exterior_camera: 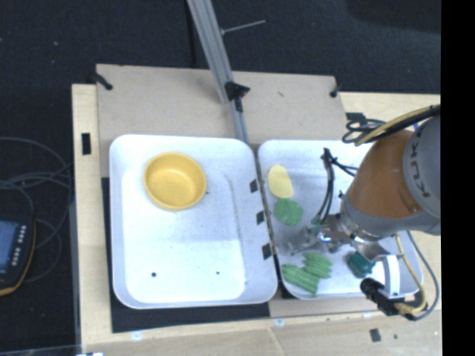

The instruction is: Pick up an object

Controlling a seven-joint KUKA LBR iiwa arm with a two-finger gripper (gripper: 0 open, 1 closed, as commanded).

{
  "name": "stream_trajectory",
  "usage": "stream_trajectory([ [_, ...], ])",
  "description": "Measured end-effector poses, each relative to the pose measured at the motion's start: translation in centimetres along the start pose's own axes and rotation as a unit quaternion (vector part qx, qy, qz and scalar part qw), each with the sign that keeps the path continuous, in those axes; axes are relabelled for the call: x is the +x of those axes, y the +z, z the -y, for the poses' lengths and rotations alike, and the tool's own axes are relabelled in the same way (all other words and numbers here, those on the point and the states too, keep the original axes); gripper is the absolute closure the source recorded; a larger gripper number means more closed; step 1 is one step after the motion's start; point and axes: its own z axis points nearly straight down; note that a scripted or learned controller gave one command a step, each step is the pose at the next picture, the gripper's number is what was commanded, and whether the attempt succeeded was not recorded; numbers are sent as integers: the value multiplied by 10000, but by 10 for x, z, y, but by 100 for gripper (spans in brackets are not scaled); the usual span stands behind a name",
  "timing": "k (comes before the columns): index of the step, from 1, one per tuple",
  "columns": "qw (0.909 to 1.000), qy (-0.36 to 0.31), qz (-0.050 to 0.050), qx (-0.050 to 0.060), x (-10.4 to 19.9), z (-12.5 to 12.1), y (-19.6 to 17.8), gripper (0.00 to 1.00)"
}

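The right bin (297,153) holds a pale yellow piece (280,181), a round green piece (289,212), two ribbed green pieces (309,271) near its front and a small teal object (360,263) at the right. My gripper (310,241) hangs low in this bin, just above the ribbed green pieces and below the round green one. The orange-banded wrist (382,188) covers the bin's right part. A yellow bowl (175,181) sits in the left bin (185,273).
A grey metal pole (215,50) slants from the top to the divider between the bins. Black cables (330,173) loop off the wrist. A handheld pendant (13,251) lies at the far left off the bench.
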Motion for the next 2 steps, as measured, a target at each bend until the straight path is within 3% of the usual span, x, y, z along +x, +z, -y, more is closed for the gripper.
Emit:
stream_trajectory([
  [1,10000,-1,5,-21,-1,0,28,0],
  [2,10000,7,4,-38,-1,-1,16,100],
])
